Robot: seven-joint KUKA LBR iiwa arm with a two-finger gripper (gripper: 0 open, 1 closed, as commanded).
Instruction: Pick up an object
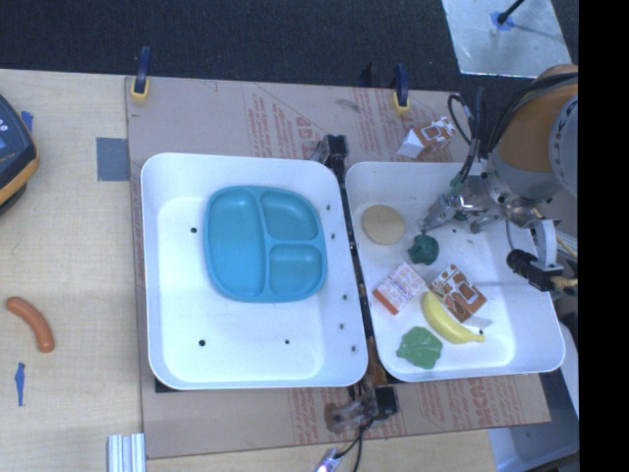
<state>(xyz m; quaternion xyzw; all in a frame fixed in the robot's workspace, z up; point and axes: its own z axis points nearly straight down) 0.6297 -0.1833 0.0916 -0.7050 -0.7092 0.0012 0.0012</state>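
On the table's (69,264) far left edge sits a dark device (12,155), and below it a sausage (31,324) lies on the bare wood. The left bin (162,362) holds 1 blue plate (265,243) with 3 compartments, lying flat near the bin's middle. The right bin (531,357) holds a tan disc (383,224), a dark green lump (425,250), a red-and-white packet (400,288), a brown packet (459,291), a banana (448,321) touching that brown packet, and a green leaf (421,347) near the front rim. Another small packet (428,139) lies on the cardboard behind this bin. The pincer (439,214) hangs low over the right bin's back part, just above the green lump and beside the disc; whether it is spread or pressed together I cannot tell, and nothing is visibly pinched.
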